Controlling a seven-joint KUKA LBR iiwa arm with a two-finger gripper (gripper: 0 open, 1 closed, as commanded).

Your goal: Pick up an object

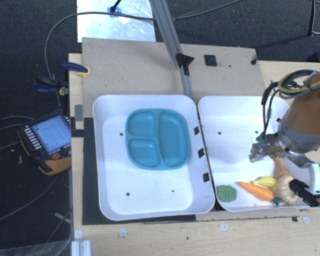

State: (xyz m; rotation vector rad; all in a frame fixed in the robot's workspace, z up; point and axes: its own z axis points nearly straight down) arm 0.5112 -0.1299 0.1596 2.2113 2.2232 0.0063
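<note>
My gripper (262, 152) hangs low in the right bin (229, 121), poised above 1 carrot (256, 190) (whether it's clenched, I cannot tell)

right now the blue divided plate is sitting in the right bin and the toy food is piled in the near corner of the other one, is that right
Not quite. In the camera view the blue divided plate sits in the left bin, not the right one. The toy food, a carrot, a green piece and others, is piled in the near corner of the other one, the right bin, as you said.
</note>
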